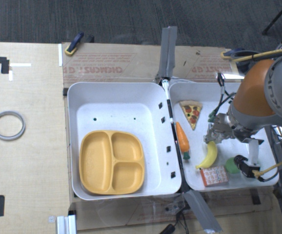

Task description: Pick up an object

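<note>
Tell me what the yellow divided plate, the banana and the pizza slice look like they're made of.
The yellow three-compartment plate looks like moulded plastic: uniform colour, soft sheen, rounded ridges. The small yellow banana and the triangular pizza slice are probably plastic toy food: flat, even colours and simplified shapes, though the view is too coarse to be sure. The white right-hand bin under them looks like thin formed plastic.
</note>
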Robot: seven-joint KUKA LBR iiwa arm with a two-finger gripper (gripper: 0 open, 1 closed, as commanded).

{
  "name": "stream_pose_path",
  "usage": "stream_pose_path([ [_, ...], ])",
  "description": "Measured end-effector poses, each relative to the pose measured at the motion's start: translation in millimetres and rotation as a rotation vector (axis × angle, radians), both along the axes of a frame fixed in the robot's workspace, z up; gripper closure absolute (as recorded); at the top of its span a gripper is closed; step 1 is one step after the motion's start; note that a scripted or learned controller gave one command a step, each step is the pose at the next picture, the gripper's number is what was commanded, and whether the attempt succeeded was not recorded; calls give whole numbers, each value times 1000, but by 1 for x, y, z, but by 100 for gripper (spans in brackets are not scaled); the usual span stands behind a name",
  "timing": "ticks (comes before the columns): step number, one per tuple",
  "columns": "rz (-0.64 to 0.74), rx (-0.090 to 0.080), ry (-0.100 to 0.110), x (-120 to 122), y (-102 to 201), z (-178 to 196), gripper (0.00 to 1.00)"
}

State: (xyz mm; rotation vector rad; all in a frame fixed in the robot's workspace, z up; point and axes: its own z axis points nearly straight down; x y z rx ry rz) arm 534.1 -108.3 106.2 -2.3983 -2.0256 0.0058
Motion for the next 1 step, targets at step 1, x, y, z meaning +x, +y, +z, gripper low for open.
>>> stream_pose_path([
  [1,137,-1,-3,6,29,113,100],
])
